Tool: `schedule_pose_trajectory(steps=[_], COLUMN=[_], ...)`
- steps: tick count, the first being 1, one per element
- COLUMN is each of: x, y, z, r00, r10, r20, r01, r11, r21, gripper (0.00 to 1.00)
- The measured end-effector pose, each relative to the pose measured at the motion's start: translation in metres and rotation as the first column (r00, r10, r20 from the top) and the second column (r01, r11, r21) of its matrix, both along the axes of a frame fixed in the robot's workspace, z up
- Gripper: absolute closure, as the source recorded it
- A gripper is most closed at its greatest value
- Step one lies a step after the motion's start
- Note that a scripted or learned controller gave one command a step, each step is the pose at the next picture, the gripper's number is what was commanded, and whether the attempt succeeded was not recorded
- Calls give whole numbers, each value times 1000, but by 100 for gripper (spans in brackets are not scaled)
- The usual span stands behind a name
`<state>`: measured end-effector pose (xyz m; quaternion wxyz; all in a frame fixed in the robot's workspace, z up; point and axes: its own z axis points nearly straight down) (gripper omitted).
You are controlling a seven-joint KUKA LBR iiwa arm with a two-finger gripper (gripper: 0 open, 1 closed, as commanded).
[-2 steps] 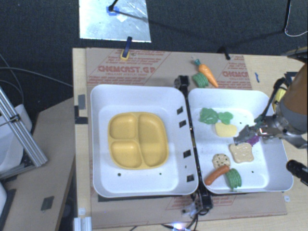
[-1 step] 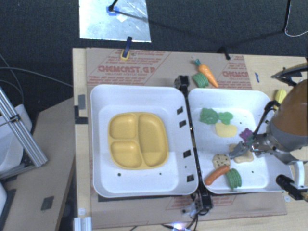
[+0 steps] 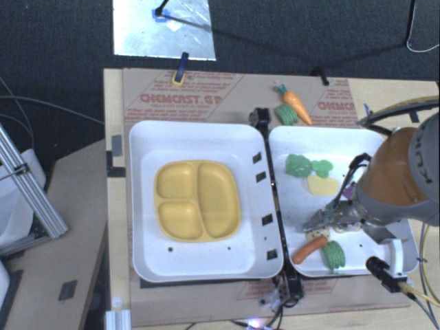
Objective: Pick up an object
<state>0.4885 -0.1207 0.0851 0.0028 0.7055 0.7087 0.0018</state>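
Observation:
My gripper (image 3: pixel 322 223) hangs low in the right bin (image 3: pixel 292 191), near its front. Just below its tips lie an orange carrot-like toy (image 3: pixel 308 249) and a green ridged toy (image 3: pixel 334 254). Further back in the same bin lie a green leafy toy (image 3: pixel 298 165), a smaller green piece (image 3: pixel 321 166) and a pale yellow piece (image 3: pixel 322 185). The arm's orange band (image 3: pixel 392 170) covers the bin's right side. Nothing shows between the fingers.
The left bin (image 3: pixel 148 205) holds a yellow divided plate (image 3: pixel 198 199). On the cardboard behind the bins lie a carrot toy (image 3: pixel 297 104) with a green piece (image 3: pixel 285 115) and a blue-and-yellow marker (image 3: pixel 181 69). A metal frame stands at far left.

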Motion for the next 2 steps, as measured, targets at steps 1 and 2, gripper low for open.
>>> schedule_pose_trajectory(steps=[1, 2], x=[0, -2], y=[-2, -17], z=[57, 62], r00=[1000, 1000], r10=[0, -4], r20=[0, -5], r01=[0, 4], r11=[1000, 1000], r21=[0, 0], gripper=[0, 0])
